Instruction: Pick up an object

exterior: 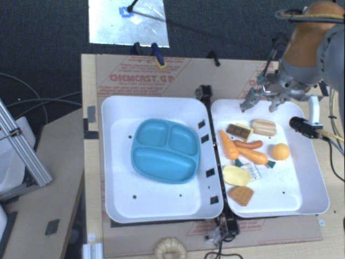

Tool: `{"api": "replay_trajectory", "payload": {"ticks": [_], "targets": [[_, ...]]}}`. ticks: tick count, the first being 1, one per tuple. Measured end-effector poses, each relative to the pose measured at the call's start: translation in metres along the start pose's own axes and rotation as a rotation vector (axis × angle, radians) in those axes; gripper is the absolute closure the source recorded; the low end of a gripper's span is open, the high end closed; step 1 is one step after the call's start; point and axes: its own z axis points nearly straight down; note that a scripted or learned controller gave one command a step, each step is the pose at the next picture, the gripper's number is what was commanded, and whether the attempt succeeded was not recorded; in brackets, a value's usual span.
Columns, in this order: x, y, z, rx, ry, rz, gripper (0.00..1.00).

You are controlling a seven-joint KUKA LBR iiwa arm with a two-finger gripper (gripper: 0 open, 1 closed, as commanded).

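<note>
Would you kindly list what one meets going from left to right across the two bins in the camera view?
Blue divided plate in the left bin → carrot → waffle → bread roll → orange ball, these four in the right bin.

Blue divided tray (164, 150) lying in left white bin (121, 198); foil sheet (128, 15) beyond bench (135, 72); cables (32, 99) at left.

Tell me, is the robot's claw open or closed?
Open. The gripper hovers above the right bin, its two fingers spread apart with nothing between them.
</note>
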Motion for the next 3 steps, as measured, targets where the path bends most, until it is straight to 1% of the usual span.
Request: {"api": "replay_trajectory", "payload": {"ticks": [1,2,3], "targets": [[0.0,0.003,-0.008,-0.012,-0.001,-0.002,0.0],[-0.01,0.003,0.046,-0.008,-0.001,0.0,0.0],[-0.011,0.014,0.096,-0.01,-0.002,-0.004,0.0]]}}
